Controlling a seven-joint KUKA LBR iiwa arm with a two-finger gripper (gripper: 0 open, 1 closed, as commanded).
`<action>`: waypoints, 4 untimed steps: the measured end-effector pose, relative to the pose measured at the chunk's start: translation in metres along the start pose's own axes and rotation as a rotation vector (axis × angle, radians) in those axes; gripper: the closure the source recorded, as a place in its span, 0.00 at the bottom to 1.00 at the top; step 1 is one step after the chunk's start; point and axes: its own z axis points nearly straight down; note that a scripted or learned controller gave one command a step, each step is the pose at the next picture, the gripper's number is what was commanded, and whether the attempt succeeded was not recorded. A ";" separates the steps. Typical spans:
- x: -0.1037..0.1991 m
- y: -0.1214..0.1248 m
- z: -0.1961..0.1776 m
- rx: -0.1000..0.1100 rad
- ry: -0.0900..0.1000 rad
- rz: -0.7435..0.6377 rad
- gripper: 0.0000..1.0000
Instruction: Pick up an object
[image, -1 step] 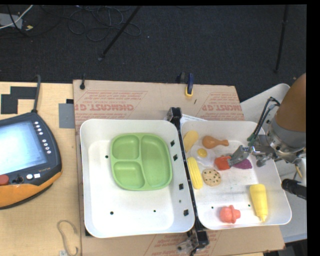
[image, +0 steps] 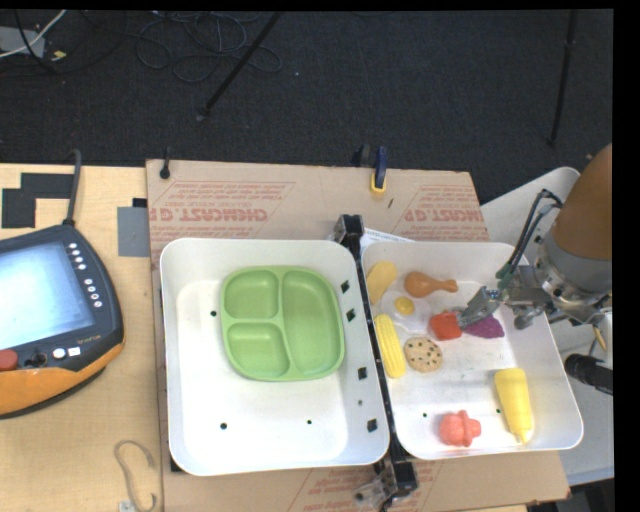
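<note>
The right bin (image: 560, 425) holds several toy foods: a brown drumstick (image: 428, 285), a red piece (image: 445, 325), a purple piece (image: 488, 328), a cookie (image: 423, 353), a corn cob (image: 389, 346), a yellow piece (image: 514, 401) and a red berry (image: 459, 428). My gripper (image: 480, 305) reaches in from the right and hangs low over the bin's upper middle. Its tip is between the red piece and the purple piece, just above both. Nothing visibly hangs from it.
The left bin (image: 190, 400) holds a green divided plate (image: 282, 322). A pale yellow piece (image: 380, 279) and a small yellow bit (image: 403, 306) lie near the divider between the bins. A teach pendant (image: 50, 300) rests on the bench at far left.
</note>
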 end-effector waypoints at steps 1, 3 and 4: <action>-0.003 0.007 0.062 0.005 0.002 -0.001 0.00; -0.001 0.010 0.104 -0.004 0.006 0.002 1.00; -0.003 0.008 0.044 -0.006 -0.002 0.001 1.00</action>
